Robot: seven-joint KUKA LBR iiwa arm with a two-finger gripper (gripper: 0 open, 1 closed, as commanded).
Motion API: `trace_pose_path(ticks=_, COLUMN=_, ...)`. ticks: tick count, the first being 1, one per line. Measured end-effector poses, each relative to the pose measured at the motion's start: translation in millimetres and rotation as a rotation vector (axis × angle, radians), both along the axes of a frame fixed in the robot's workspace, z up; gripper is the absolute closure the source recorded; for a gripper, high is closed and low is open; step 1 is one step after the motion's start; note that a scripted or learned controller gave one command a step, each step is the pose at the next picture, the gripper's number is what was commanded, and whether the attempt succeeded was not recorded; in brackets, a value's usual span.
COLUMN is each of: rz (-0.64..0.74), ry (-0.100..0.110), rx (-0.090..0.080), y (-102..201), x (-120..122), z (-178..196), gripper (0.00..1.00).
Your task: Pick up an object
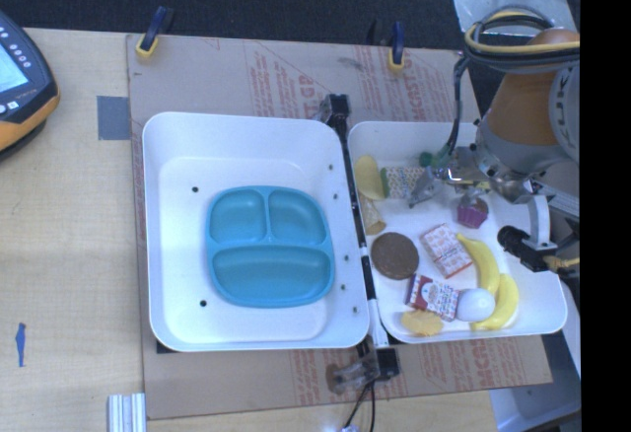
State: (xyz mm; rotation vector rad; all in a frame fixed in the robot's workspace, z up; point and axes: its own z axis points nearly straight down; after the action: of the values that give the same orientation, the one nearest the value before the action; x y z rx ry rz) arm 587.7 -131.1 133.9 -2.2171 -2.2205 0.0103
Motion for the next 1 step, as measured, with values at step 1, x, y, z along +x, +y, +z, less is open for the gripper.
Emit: trace_pose_path(ticks=1, rz=-0.002, ry=-0.009, rx=-0.002, y=-65.8, x=18.1, z=37.6, gripper=0.0)
